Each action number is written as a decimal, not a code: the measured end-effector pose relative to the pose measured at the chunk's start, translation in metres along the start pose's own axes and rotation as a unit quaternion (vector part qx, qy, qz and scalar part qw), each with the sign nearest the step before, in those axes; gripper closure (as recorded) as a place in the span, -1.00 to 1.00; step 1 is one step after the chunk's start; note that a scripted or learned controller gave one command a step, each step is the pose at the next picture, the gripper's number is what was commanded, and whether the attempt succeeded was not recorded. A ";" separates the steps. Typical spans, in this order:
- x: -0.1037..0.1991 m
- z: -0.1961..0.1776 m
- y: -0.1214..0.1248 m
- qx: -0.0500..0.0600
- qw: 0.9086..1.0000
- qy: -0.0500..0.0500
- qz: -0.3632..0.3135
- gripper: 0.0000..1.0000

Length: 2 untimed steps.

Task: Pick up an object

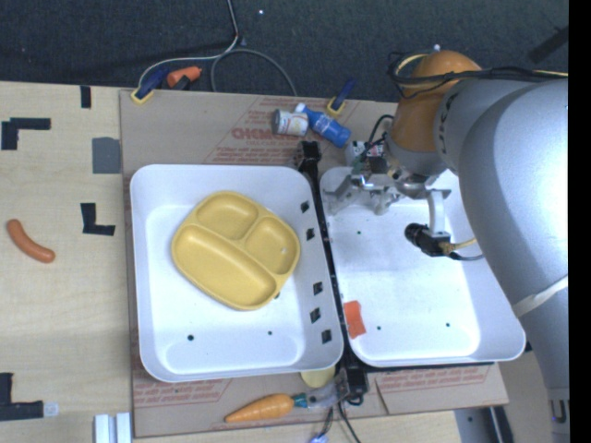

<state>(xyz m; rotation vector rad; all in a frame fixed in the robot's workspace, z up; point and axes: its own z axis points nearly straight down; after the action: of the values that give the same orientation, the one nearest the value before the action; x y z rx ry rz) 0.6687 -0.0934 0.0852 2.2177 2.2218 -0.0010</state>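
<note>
A yellow divided plate (237,247) lies in the left bin (152,275). A small orange block (354,318) rests in the right bin (462,330), close to its left wall. My gripper (367,188) hangs over the far left corner of the right bin, below the orange band of the arm (434,109). It is well apart from the orange block and the plate. Nothing shows in its grasp.
A toy carrot (261,408) lies on the cardboard in front of the bins. A white and blue bottle (312,123) lies behind them. An orange sausage (30,241) sits on the bench far left. Clamps (185,75) hold the cardboard's far edge.
</note>
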 end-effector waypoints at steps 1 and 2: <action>0.050 -0.106 -0.074 -0.003 1.000 0.002 -0.002 -1.00; 0.042 -0.099 -0.144 0.003 1.000 0.001 0.002 -1.00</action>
<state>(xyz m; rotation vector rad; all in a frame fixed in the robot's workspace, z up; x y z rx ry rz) 0.5250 -0.0520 0.1838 2.2255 2.2223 -0.0055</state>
